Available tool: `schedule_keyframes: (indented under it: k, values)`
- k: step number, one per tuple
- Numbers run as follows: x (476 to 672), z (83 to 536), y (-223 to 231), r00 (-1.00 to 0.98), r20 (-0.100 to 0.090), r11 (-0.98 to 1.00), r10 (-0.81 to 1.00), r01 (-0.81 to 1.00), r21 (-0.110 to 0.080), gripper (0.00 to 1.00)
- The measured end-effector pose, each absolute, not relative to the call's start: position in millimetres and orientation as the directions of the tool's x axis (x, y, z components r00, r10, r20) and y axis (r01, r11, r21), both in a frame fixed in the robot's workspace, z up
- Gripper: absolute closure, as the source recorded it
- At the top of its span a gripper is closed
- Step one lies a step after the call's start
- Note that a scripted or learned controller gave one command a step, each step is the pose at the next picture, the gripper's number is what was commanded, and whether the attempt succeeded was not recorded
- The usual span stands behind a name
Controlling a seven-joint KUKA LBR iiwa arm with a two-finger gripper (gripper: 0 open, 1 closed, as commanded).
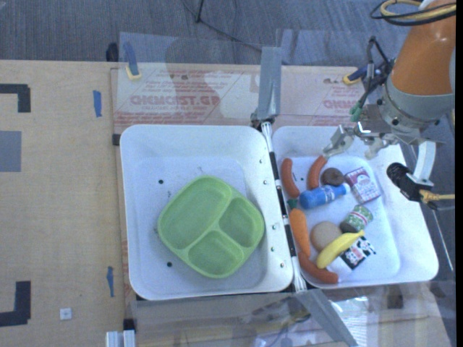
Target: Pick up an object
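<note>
The right bin (416, 262) holds several small items. Among them are a blue bottle (323, 196), a yellow banana (338, 249), a beige ball (325, 234), a brown round piece (333, 176), a pink carton (363, 184), a green can (359, 217) and a black-and-white carton (361, 253). Two red sausages (288, 177) (316, 170) lie near the bin's far left, and an orange carrot (299, 231) runs along its left wall. My gripper (357, 146) hangs above the bin's far edge, open, with nothing between its fingers.
A green divided plate (211, 226) lies in the left bin (145, 150). Another red sausage (319, 272) rests at the right bin's near left corner. A grey post (269, 85) rises behind the wall between the bins. Black cable parts (405, 179) hang at the right bin's right side.
</note>
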State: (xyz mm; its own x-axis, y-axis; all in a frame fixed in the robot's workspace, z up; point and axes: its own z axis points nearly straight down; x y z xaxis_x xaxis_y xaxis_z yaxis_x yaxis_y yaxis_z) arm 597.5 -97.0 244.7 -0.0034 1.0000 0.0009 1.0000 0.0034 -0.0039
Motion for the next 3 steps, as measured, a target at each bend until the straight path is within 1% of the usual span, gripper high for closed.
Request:
schedule_keyframes:
  k: [1, 2, 3]
  values:
    - [596.1, 95.4, -93.4, 0.008, 0.000, -0.008, 1.000, 1.000, 0.002, 0.00]
    - [596.9, 105.0, -94.6, 0.011, 0.000, -0.011, 1.000, 1.000, 0.004, 1.00]
    - [616.0, 229.3, -57.1, 0.075, -0.001, -0.075, 0.997, 0.997, 0.000, 1.00]
